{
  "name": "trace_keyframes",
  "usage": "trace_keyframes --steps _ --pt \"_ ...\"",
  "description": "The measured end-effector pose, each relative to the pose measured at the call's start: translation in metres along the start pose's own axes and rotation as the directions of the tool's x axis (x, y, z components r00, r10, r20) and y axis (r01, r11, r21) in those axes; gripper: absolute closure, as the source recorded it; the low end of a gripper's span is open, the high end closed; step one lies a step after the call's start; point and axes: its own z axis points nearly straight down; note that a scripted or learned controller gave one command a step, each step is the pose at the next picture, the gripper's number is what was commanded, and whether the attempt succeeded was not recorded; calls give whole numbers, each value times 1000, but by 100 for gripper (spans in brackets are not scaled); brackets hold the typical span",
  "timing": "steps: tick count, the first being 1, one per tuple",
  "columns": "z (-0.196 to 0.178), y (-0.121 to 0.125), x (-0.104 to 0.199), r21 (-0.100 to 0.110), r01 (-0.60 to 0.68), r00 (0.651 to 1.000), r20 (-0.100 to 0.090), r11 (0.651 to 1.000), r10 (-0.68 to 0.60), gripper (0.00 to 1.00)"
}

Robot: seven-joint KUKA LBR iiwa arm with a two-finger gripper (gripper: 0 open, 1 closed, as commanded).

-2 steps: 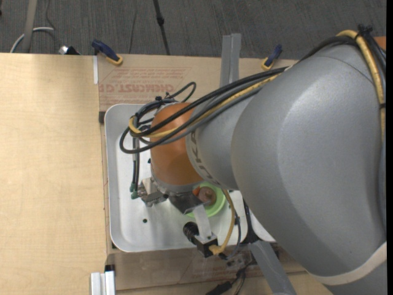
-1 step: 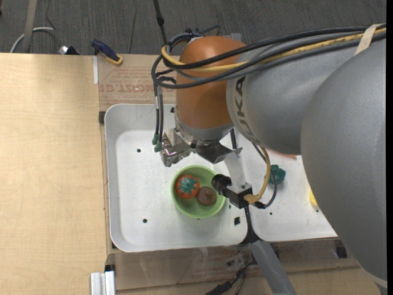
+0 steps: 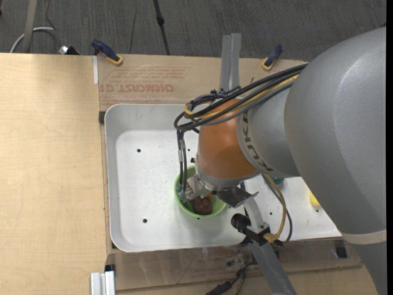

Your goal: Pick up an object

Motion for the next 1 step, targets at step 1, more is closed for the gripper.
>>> trace_keyframes --steps 1 --pt "-157 57 31 -3 -26 1000 2 1000 26 100"
